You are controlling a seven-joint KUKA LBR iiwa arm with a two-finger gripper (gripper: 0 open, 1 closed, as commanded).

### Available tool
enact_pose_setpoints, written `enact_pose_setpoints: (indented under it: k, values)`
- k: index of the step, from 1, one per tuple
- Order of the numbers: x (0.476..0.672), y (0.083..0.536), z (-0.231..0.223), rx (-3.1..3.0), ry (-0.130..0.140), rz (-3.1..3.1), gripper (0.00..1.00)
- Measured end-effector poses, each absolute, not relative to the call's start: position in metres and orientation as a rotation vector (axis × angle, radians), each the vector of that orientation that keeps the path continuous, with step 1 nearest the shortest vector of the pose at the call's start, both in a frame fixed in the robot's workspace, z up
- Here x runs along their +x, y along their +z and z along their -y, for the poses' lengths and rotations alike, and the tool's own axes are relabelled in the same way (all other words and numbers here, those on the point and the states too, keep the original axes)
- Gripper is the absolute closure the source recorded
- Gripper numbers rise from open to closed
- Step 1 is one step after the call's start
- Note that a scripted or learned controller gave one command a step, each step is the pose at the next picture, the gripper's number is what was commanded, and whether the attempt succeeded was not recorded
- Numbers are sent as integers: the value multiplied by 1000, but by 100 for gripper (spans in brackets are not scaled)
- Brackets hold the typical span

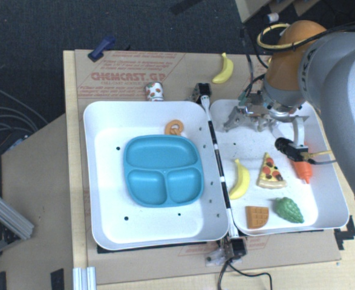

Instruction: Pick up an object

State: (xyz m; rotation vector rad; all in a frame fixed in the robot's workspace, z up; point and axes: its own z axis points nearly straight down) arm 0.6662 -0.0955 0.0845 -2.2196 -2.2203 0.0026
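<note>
Two bins side by side on the bench [80,156]. In the left bin [101,222]: a divided tray [163,170] at centre, a pretzel [174,127] behind it. In the right bin [331,213]: a banana [240,181] by the left wall, a pizza slice [270,173] just right of it, a carrot [303,169] farther right, a waffle [257,217] and a leafy vegetable [289,210] in front. Behind the bins (on the bench): a second banana [223,71].

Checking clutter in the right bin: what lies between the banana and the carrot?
The pizza slice lies between the banana and the carrot, seen in the camera view.
</note>
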Motion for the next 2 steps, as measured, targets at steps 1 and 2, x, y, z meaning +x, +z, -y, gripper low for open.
enact_pose_setpoints:
  k: [1,2]
  values:
    - [667,95,95,-2220,1,2221,100]
    - [667,95,95,-2220,1,2221,0]
